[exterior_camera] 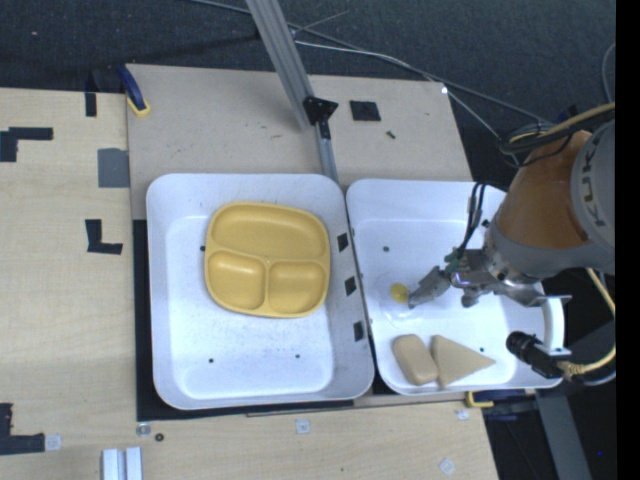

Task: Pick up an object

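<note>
In the right bin [420, 203] lie a small yellow object [399, 292], a tan rounded piece [412, 359] and a tan wedge-shaped piece [460, 359] near the front wall. My gripper [428, 290] reaches in from the right, low over the bin floor, its tip just right of the small yellow object. The tan pieces lie below and apart from it. Nothing shows between the fingers.
The left bin [170, 268] holds a yellow divided tray [267, 258]. A grey metal pole [285, 53] slants down to the divider between the bins. Cables run across the dark floor at the back. The arm's orange band [545, 203] hangs over the right bin's right side.
</note>
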`<state>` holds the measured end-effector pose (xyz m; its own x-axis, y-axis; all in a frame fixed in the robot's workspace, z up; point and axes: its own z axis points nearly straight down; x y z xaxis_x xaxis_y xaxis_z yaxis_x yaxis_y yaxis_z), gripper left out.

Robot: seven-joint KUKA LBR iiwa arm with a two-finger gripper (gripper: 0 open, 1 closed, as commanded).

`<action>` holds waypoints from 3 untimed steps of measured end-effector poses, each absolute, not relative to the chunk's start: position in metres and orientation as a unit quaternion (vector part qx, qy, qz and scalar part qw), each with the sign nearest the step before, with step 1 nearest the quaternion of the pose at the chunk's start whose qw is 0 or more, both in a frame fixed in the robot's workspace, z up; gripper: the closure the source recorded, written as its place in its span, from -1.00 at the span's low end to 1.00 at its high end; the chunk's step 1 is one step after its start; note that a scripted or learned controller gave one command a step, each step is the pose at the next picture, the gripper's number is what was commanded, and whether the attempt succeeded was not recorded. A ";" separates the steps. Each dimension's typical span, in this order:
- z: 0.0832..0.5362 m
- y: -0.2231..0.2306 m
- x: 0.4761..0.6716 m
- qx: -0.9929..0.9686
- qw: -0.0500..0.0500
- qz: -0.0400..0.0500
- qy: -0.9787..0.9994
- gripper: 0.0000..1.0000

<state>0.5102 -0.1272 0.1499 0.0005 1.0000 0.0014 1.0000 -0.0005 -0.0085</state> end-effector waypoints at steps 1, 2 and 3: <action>0.089 -0.131 0.512 -0.708 0.000 0.000 -0.707 -1.00; 0.103 -0.130 0.513 -0.707 0.000 -0.001 -0.707 1.00; 0.158 -0.122 0.507 -0.706 -0.001 -0.001 -0.708 1.00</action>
